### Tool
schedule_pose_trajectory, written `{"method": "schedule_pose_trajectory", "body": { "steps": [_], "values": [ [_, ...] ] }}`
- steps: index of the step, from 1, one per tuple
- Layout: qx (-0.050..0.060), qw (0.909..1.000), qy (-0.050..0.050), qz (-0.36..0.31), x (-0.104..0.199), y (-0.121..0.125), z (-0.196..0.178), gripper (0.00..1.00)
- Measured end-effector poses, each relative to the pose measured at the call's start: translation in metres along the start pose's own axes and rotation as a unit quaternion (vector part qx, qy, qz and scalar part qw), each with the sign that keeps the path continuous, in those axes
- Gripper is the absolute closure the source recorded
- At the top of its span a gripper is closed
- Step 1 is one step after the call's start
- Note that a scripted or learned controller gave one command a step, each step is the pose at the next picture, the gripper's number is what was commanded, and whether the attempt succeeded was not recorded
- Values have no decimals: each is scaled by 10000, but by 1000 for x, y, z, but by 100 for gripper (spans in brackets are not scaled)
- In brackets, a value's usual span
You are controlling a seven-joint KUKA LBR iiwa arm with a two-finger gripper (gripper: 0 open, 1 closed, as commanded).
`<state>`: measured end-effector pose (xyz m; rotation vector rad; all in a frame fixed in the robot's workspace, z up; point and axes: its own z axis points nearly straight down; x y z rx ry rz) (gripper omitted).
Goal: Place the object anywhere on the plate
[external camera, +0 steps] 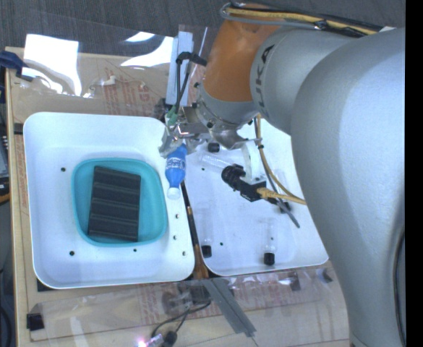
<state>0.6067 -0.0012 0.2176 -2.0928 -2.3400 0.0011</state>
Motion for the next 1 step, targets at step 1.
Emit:
{"method": "schedule_pose_trajectory", "body": {
  "steps": [1],
  "values": [
    [1, 10000, -2, 0, 0, 0, 0, 0]
  ]
}}
